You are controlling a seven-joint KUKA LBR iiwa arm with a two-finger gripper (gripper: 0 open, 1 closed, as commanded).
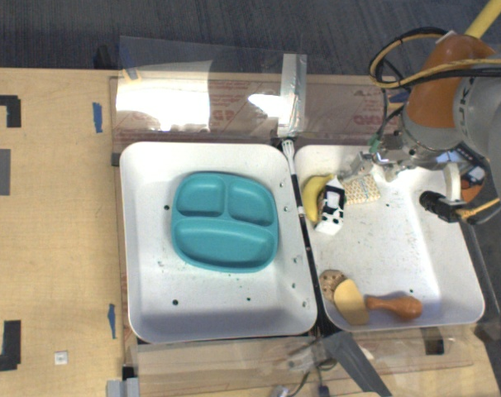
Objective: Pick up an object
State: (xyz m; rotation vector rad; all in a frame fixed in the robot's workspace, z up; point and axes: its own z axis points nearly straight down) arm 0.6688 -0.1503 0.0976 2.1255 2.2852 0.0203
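From above, we see the left shallow white bin (143, 246) holding a teal plastic divided plate (226, 220) near its middle. In the right shallow white bin (449, 288), a yellow banana (313, 195) lies against the left wall, and a small black-and-white cow figure (331, 208) stands touching it on its right. Just beside them, toward the bin's far edge, lies a pale speckled mesh-like piece (364, 190). At the near edge rests a wooden scoop with a reddish-brown handle (374, 303), next to a small brown round object (330, 279). The grey arm's gripper (388, 157) hangs over the bin's far edge, near the speckled piece; whether it is released or clenched we cannot tell.
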